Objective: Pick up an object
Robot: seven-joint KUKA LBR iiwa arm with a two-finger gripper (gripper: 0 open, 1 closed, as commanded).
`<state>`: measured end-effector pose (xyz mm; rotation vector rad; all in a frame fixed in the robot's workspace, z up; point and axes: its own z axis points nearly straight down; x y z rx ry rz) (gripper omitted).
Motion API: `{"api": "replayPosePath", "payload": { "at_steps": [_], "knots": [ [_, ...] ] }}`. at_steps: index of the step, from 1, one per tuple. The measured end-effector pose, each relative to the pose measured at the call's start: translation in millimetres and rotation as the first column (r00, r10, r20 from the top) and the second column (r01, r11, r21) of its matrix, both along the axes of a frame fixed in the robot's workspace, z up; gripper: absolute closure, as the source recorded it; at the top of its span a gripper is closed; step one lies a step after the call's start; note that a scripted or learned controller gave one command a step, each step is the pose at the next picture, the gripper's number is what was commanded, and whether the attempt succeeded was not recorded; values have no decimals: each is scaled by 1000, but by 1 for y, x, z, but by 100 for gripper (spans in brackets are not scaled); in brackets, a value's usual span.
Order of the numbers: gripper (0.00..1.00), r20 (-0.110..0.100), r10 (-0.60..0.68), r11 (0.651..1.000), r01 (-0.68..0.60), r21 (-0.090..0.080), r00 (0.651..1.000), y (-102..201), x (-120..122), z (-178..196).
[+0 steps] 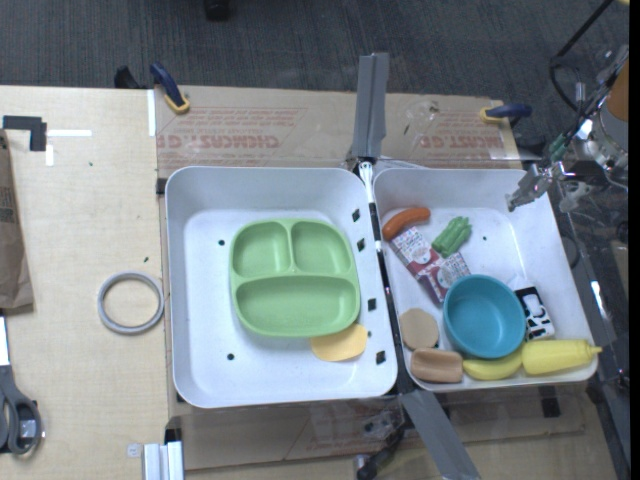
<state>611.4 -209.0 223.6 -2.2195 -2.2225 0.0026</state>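
My gripper (541, 196) hangs above the right bin's (545, 230) far right corner, fingers spread and nothing between them. That bin holds an orange sausage (405, 220), a green toy vegetable (452, 235), a printed packet (432, 265), a blue bowl (484, 315), a black-and-white card (537, 313), a yellow squeeze bottle (558, 356), a banana (492, 368), a brown bun (436, 366) and a tan disc (420, 328). In the left bin (195, 268) lie a green divided plate (295, 278) and a flat yellow piece (338, 345).
On the bench left of the bins lie a grey tape ring (131, 301), scissors (15, 423) and a brown bag (12, 238). Blue-and-yellow clamps (170, 86) (505, 114) hold the cardboard behind the bins. Cables and dark framework crowd the right side.
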Motion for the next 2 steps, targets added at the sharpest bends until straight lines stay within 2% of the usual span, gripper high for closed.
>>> {"api": "replayPosePath", "payload": {
  "at_steps": [1,2],
  "knots": [
    [0,0,152,988,-152,1,988,60,-10,-109],
    [0,12,197,980,-197,-3,980,99,38,-126]
  ]
}}
